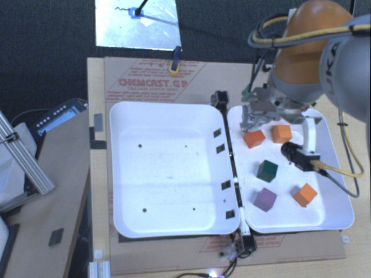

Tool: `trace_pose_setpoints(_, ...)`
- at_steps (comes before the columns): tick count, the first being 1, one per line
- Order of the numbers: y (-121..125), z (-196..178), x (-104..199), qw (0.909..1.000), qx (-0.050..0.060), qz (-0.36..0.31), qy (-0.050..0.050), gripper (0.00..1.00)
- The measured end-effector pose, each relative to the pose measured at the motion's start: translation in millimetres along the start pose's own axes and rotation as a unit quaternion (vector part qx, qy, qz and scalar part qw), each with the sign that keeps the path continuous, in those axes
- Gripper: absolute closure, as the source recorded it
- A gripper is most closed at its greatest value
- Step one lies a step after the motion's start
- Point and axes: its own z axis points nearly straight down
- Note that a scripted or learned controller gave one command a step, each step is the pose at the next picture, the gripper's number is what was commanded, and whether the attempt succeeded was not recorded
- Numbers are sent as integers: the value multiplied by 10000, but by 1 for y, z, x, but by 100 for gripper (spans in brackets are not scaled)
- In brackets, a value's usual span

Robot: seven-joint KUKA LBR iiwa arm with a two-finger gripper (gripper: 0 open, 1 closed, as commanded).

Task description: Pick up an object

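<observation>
Arm (342,68) grey, rounded, glossy orange band above wrist. Yellow and grey cables loop over orange part. Gripper (255,117) metallic grey, blocky. Black cylinder part with yellow cable at side.

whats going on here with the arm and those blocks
A grey and orange arm reaches in from the right over the right bin, its tool low at the bin's far left corner, right above an orange-red block. Whether it grips that block cannot be told. Another orange block, a green block, a purple block and a third orange block lie loose in the same bin. The left bin sits alongside.
</observation>
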Motion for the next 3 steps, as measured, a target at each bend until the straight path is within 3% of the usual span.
trace_pose_setpoints(1,93,5,36,10000,-40,-66,4,100)
trace_pose_setpoints(2,67,105,55,10000,37,-55,8,100)
trace_pose_setpoints(3,96,58,140,10000,-37,-84,19,100)
